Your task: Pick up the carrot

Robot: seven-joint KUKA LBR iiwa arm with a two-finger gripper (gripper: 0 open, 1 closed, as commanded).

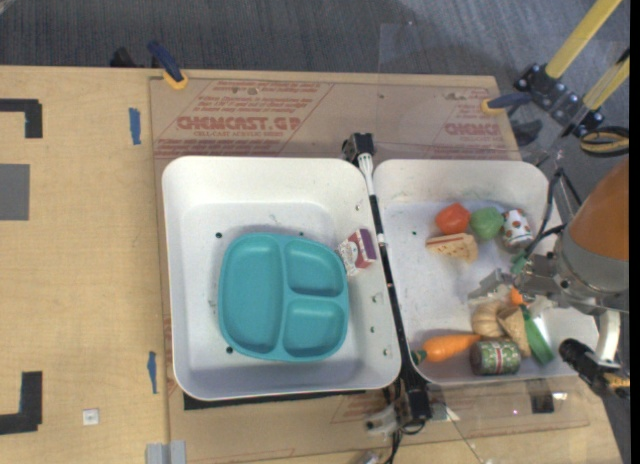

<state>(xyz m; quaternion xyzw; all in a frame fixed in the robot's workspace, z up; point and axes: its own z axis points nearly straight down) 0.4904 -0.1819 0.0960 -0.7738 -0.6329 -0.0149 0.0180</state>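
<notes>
Carrot point(452, 346) lies near the right bin's point(410, 252) front edge, beside a green can point(496, 356). It looks light, stiff and smooth; best taken mid-body. Gripper point(520, 297) hovers nearby; whether it's open I cannot tell

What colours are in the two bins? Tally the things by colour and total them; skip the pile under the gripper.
Teal: 1, divided plate
Red: 1, round red piece
Orange: 1, carrot
Green: 2, round green piece, green can
Tan: 1, wedge
White: 2, packet, small can
Total: 8
</notes>
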